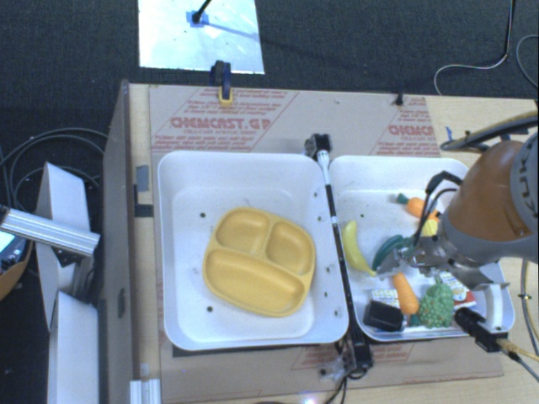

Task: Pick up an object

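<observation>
A: Light even, fairly bright, from overhead. Both white bins [253, 171] near washed out, little surface detail.

B: Glare?

A: Strong on the shiny sheet [200, 23] at top; it reads pale blue-white. Dark floor [59, 40] around it stays dim and grainy.

B: Shadows?

A: Soft, short. Faint one under the yellow tray [259, 260].

B: Sharpness?

A: Modest. Small items in the right bin smear together; arm [495, 200] edges slightly blurred. Printing on the worktop [278, 116] legible but soft.
</observation>
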